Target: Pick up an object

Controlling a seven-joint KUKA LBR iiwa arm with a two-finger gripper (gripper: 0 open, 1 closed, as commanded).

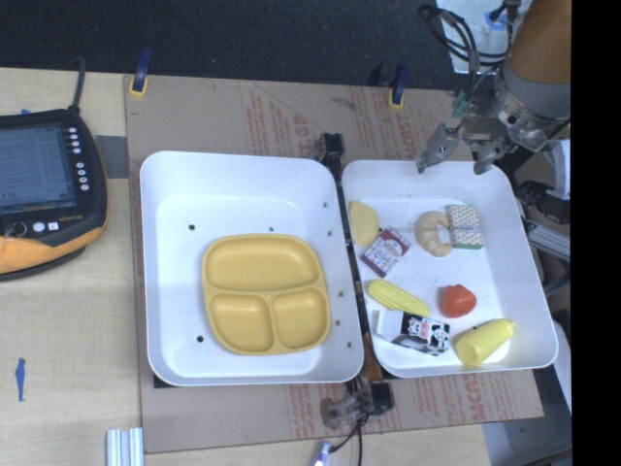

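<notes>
1. This is a robotics lab or test cell, not a home: a grey and orange arm (539, 37) trailing black cables reaches over the bench (68, 338).
2. A teach pendant (44, 187) with a lit screen lies beside the bins.
3. Brown board (243, 105) is held down by blue clamps (141, 71).
4. Two white bins (160, 260) hold a yellow tray (264, 292) and what look like toy foods (427, 280).

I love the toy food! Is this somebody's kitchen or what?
Probably not a kitchen; it looks like a robot lab bench. A robot arm's tool hovers with fingers open above the right bin of toy corn and a tomato, and a control tablet sits nearby.
</notes>
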